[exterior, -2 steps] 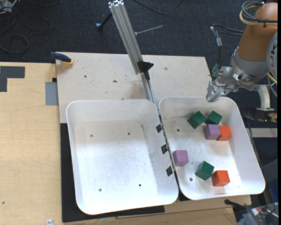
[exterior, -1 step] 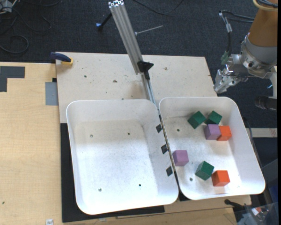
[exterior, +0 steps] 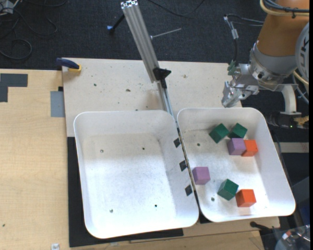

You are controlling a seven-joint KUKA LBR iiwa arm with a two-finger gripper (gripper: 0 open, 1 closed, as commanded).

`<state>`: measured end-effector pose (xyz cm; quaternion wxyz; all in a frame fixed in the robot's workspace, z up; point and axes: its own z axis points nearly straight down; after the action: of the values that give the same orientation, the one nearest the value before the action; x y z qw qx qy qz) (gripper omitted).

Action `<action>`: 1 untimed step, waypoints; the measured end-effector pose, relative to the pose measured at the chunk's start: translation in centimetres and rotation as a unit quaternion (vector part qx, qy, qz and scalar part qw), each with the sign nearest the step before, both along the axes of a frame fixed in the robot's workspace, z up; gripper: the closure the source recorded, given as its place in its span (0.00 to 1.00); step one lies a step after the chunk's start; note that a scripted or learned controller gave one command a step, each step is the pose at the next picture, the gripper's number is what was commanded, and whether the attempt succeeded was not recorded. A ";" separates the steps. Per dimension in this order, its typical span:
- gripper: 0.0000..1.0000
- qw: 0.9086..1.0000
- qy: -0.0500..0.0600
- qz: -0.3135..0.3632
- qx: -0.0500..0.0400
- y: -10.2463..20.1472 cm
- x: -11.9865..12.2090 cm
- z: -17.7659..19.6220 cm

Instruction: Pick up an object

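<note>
The right bin (exterior: 274, 155) holds several small cubes. Two green cubes (exterior: 218, 133) (exterior: 239, 130) lie near its back, with a purple cube (exterior: 236, 146) and an orange cube (exterior: 250, 148) touching just in front of them. Nearer the front sit another purple cube (exterior: 201, 174), a green cube (exterior: 228, 188) and an orange cube (exterior: 245, 197). My gripper (exterior: 231, 99) hangs above the back rim of the right bin, raised clear of the cubes, with nothing seen between its fingers.
The left bin (exterior: 88, 139) sits beside the right one, sharing a divider with black clips (exterior: 182, 164). A slanted aluminium bar (exterior: 145, 46) rises behind the bins. A blue and yellow clamp (exterior: 69, 64) lies at the bench's back left.
</note>
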<state>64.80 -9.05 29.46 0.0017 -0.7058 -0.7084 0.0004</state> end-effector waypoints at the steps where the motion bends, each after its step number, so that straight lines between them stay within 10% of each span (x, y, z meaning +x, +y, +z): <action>1: 1.00 1.000 0.001 0.000 0.000 5.7 -0.5 -2.1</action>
<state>64.27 -3.38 27.37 0.0028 -0.7058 -0.7084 0.0010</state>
